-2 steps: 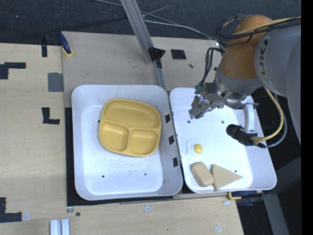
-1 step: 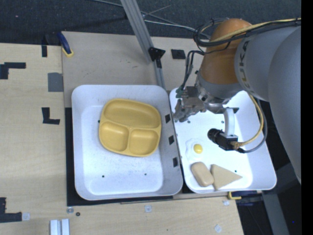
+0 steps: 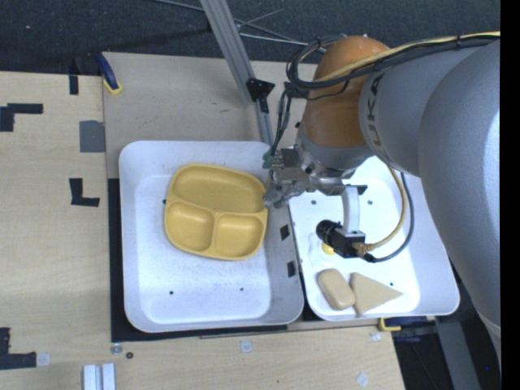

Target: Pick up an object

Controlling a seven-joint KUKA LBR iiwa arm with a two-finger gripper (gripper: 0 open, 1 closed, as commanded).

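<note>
Bright, even overhead light
Right bin (image 3: 422,295) glares white; soft shadows under the arm (image 3: 439,96); picture slightly soft.

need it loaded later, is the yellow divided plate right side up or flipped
Right side up: the yellow divided plate in the left bin shows three hollow compartments facing the camera.

A robotics lab: taped bench (image 3: 49,218), two white bins (image 3: 138,218), cabled arm (image 3: 439,112).
</note>
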